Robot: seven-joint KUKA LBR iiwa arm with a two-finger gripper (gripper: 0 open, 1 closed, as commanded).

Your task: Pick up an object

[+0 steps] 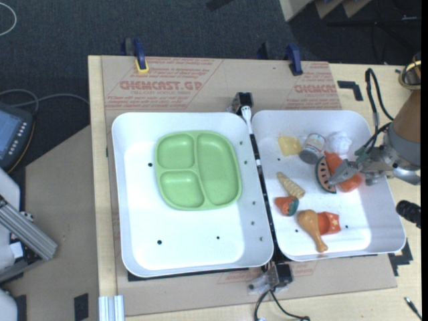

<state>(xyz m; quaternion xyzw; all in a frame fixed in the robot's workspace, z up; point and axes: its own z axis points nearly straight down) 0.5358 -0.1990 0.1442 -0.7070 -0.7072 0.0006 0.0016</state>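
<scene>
The right white bin (381, 236) holds several toy foods. Among them are a pale yellow piece (289, 145), a small grey can (311, 149), a white crumpled item (340, 141), a red slice with a dark rim (326, 169), a tan cone (291, 186), an orange-and-green piece (287, 206), a brown drumstick (311, 227) and a red chunk (332, 223). My gripper (349, 172) reaches in from the right. It hangs low over the bin's right-centre, right against the red slice and an orange-red piece (351, 182). Nothing shows lifted from the bin.
The left white bin (134, 239) carries a green divided plate (198, 169). A black divider with clips (257, 172) runs between the bins. Cables (372, 95) hang near the arm at the right, and blue clamps (293, 59) hold the bench's far edge.
</scene>
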